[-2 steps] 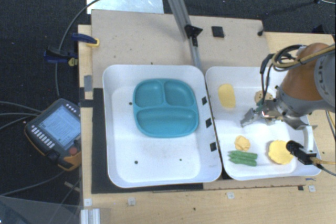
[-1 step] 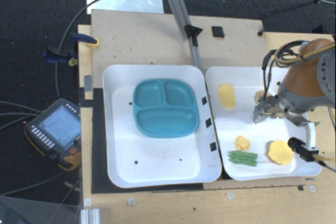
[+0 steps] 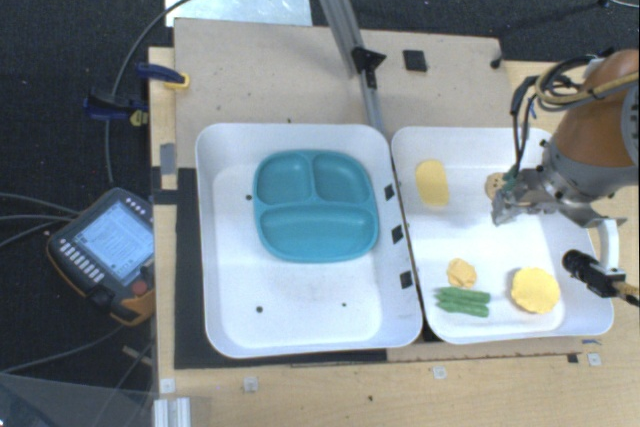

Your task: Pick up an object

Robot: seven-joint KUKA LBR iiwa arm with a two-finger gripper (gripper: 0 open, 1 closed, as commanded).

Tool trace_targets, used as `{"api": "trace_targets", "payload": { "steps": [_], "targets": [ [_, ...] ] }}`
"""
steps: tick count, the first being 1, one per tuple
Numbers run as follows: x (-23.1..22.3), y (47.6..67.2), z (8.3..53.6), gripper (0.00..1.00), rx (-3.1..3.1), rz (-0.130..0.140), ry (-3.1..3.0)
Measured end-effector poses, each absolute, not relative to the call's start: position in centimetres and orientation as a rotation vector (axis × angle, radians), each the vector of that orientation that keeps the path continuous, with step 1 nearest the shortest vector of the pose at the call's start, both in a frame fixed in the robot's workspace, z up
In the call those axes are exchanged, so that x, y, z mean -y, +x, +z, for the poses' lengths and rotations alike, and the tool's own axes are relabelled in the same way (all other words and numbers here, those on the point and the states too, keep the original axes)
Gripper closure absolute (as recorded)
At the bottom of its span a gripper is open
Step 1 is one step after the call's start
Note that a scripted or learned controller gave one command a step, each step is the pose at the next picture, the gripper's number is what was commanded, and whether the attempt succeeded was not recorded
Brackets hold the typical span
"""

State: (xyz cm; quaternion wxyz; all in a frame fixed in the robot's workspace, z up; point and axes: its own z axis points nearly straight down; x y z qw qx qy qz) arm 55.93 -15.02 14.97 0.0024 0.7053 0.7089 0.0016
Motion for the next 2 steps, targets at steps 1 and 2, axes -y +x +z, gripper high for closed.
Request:
{"api": "trace_targets", "payload": {
  "steps": [1, 2],
  "targets": [
    [15.0, 55.4, 19.6, 1.0, -2.223, 0.006, 2.212],
    [15.5, 55.7, 24.1, 1.0, -2.224, 0.005, 2.211]
  ]
}}
